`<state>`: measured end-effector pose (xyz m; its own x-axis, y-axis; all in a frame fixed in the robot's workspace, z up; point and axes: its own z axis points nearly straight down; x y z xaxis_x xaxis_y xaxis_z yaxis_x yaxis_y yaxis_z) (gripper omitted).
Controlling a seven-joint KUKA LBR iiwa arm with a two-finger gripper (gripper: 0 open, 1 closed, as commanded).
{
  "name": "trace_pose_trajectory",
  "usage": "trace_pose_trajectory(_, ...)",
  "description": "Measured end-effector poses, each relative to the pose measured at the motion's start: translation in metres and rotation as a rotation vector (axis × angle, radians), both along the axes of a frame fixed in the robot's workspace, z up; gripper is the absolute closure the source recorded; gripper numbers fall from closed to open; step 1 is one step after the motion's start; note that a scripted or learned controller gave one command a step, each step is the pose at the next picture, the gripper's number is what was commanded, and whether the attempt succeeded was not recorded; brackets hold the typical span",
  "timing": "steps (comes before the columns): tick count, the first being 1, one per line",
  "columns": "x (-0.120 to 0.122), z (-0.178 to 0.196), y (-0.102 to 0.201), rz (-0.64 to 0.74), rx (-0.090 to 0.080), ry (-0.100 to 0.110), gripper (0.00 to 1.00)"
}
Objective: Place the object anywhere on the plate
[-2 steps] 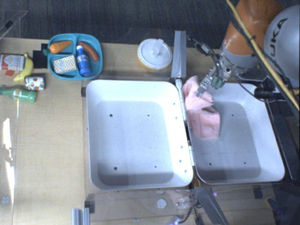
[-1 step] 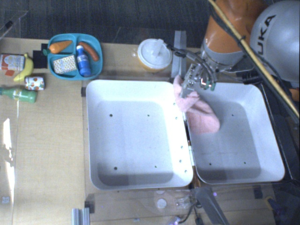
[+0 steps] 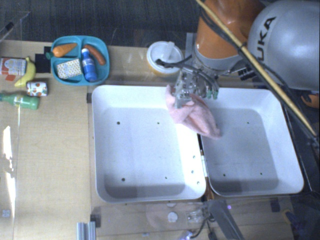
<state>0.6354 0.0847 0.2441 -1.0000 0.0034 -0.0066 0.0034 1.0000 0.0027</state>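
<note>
Over bins — cloth (image 3: pixel 195 116) under gripper (image 3: pixel 192 95)

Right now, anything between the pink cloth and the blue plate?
Nothing visible blocks it. The pink cloth hangs from the pincer over the left bin's right edge; the blue plate sits just beyond that bin's far left corner. Its compartments already hold toy food.
</note>
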Motion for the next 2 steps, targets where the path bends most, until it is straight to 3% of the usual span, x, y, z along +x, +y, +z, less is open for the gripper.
trace_pose_trajectory(2,0.001,-0.014,0.098,0.004,0.001,-0.001,1.0)
